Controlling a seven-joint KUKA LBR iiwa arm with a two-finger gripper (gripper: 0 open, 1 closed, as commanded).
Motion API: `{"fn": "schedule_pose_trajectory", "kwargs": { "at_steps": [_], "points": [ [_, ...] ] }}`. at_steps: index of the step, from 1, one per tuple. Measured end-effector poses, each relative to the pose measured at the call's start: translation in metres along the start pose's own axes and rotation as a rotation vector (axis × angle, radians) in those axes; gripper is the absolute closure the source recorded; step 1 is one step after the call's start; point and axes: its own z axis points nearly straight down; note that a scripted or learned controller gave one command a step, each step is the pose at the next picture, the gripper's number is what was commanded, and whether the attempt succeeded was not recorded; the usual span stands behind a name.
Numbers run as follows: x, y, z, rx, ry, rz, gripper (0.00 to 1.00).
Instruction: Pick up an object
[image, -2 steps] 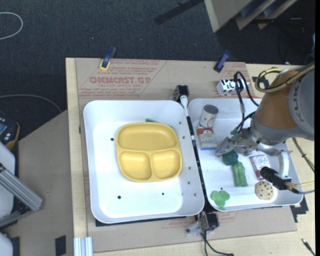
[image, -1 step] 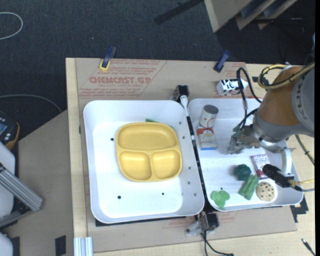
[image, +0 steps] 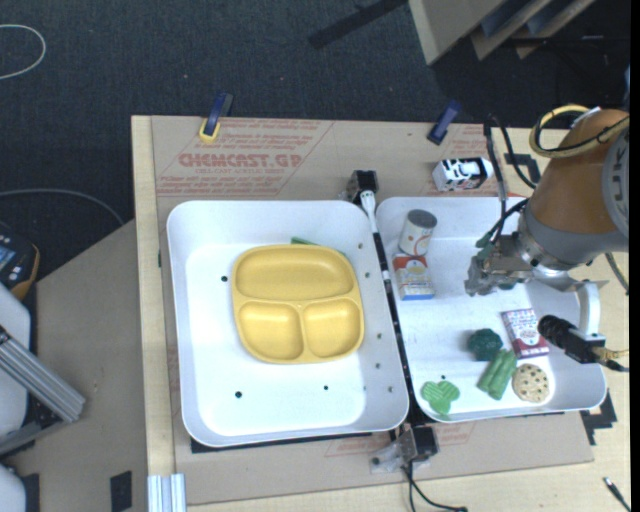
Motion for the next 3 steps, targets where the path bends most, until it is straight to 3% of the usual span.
{"fn": "schedule_pose_trajectory", "kwargs": {
  "at_steps": [1,2,3],
  "points": [
    [0.004,0.001,-0.064,-0.002,0.0,0.0,1.0],
    [0.004,0.002,-0.083,0.001,0.0,0.0,1.0],
    [0.049,0.031,-0.072,0.002,0.002,-0.004,1.0]
  ]
}}
